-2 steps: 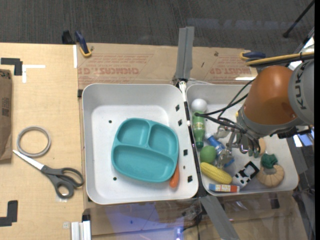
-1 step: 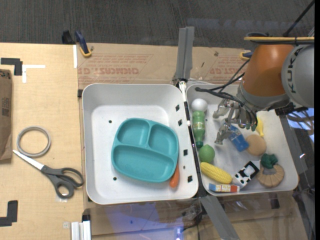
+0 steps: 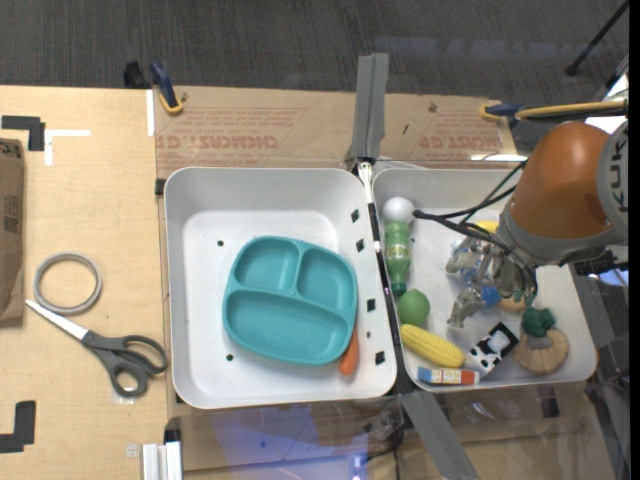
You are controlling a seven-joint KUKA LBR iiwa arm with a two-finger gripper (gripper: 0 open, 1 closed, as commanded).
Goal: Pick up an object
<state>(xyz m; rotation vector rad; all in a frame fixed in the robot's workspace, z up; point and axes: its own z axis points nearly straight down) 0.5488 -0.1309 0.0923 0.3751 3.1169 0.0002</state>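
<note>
My gripper point(image 3: 478, 290) hangs over the middle of the right bin point(image 3: 560, 373), and from this slant I cannot tell how it is set — the metal blurs into a tangle with something small and blue just beside it. My wrist and its orange band point(image 3: 560, 183) cover the bin's upper right corner, so whatever lies there is hidden. Around the gripper the floor is crowded: one green bottle point(image 3: 398, 248) with a white cap along the left wall, one green ball point(image 3: 412, 306) below it, one corn cob point(image 3: 431, 345), one black-and-white block point(image 3: 492, 346), one round tan piece with a dark green top point(image 3: 541, 343), one small flat thing at the front rim, hard to make out. The left bin point(image 3: 190, 268) has more room — one teal divided plate point(image 3: 291, 300) in its centre, one carrot point(image 3: 348, 356) touching the plate's lower right edge. On the bench to the left lie one pair of scissors point(image 3: 105, 348) and one tape roll point(image 3: 67, 283)
</note>
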